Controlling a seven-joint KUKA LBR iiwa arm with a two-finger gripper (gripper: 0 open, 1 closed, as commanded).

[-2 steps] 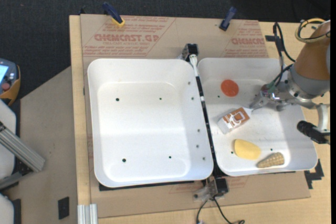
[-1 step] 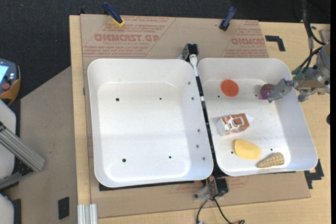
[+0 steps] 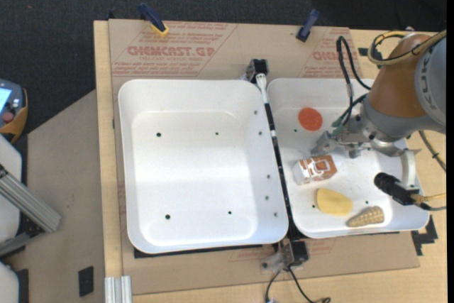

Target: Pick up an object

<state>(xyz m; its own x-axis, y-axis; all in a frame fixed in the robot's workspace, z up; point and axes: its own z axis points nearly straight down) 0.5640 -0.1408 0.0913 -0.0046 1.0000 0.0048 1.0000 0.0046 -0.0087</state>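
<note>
Since the tool point(image 3: 330, 144) hangs low over the right bin point(image 3: 292, 97), you should pin down what lies closest beneath it. That is the orange-and-white packet point(image 3: 316, 168). It sits near the middle of that bin, just below and slightly left of the tool tip as the camera shows it, so close that the two may be touching; from this slant you cannot be sure. Its long axis runs roughly across the view, from the bin's dividing wall toward the arm.

You cannot tell how wide the tool stands, because the wrist and its fittings crowd the tip, and nothing is plainly held in it.

Three other candidates share the bin. A red disc point(image 3: 310, 118) lies up-view of the tool, a yellow lump point(image 3: 333, 202) lies just beyond the packet toward the near rim, and a tan cone point(image 3: 367, 216) lies beside the lump. All three sit farther from the tip. The left bin point(image 3: 191, 167) offers you nothing to take.

My judgement is that the packet is the natural target. You would need a short shift down-view and a grip across its narrow side.
</note>
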